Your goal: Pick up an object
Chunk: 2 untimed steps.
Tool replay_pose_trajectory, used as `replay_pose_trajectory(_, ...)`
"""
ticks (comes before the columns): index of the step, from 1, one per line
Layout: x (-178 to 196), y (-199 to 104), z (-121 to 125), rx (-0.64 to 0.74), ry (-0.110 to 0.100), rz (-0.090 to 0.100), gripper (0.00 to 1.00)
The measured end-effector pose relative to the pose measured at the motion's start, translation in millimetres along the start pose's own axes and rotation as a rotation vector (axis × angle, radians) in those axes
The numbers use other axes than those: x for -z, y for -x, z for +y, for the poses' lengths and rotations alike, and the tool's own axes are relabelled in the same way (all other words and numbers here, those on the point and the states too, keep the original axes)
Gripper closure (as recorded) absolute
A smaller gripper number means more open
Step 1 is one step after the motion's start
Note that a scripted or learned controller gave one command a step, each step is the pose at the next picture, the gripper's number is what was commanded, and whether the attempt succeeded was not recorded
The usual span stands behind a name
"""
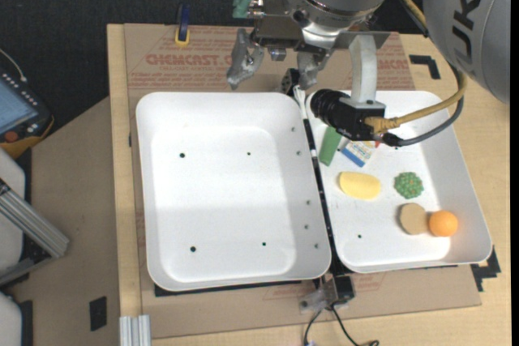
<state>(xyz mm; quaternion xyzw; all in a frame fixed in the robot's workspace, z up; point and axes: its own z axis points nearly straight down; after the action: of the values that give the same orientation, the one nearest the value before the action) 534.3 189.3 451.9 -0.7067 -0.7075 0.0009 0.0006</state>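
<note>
Several small objects lie in the right bin (454, 174): a green stick-shaped piece (329, 147) near its left wall, a blue and white item (358, 152) beside it, a yellow lump (359, 185), a green knobbly piece (409, 185), a tan disc (413, 218) and an orange ball (443, 224). My gripper (272, 74) hangs over the back edge where the two bins meet, well above the objects. Its fingers (241, 66) stand apart, open, with nothing between them.
The left bin (162, 142) sits beside the right one on a cardboard sheet (130, 53). A black unit (342, 114) with a yellow cable (422, 119) hangs from the wrist over the right bin's back left corner. A yellow and blue clip (183, 32) stands at the cardboard's far edge.
</note>
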Motion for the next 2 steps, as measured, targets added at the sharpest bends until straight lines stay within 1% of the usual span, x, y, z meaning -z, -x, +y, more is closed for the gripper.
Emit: replay_pose_trajectory(2,0.0,0.0,0.0,0.000,0.000,0.000,0.00)
